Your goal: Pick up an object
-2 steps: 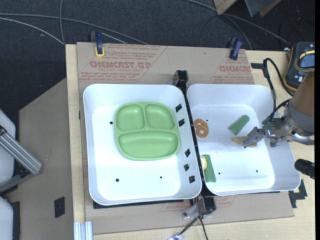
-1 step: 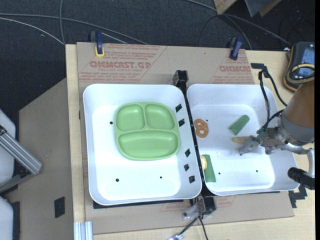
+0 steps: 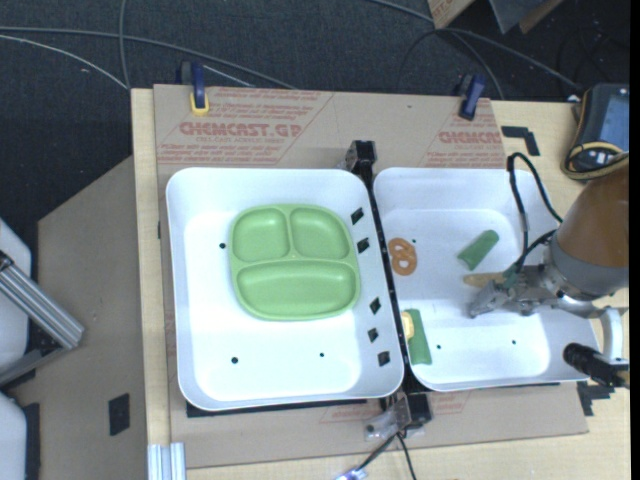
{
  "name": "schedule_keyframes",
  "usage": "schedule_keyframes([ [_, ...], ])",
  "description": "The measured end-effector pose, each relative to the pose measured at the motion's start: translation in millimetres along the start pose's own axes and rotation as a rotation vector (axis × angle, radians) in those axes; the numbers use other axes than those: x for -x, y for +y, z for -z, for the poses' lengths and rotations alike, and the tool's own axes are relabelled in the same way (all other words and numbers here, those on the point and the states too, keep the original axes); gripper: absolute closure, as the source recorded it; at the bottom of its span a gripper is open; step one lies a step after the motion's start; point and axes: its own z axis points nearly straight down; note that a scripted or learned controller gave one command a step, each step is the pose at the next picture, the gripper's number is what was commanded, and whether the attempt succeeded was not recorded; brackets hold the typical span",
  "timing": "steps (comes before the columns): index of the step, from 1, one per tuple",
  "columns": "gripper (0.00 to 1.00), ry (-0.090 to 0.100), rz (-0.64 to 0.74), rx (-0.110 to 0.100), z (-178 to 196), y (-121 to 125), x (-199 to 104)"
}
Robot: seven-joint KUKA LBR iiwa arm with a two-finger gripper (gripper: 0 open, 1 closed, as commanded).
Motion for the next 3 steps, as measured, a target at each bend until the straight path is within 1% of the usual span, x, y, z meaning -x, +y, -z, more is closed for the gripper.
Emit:
schedule_keyframes([
  [1,1.00,-0.001,0.000,0.005,13,1,0],
  [2,1.00,-0.005,0.002,0.011,76,-1,-3],
  [3,1.00,-0.005,0.002,0.011,120,-2,-7],
])
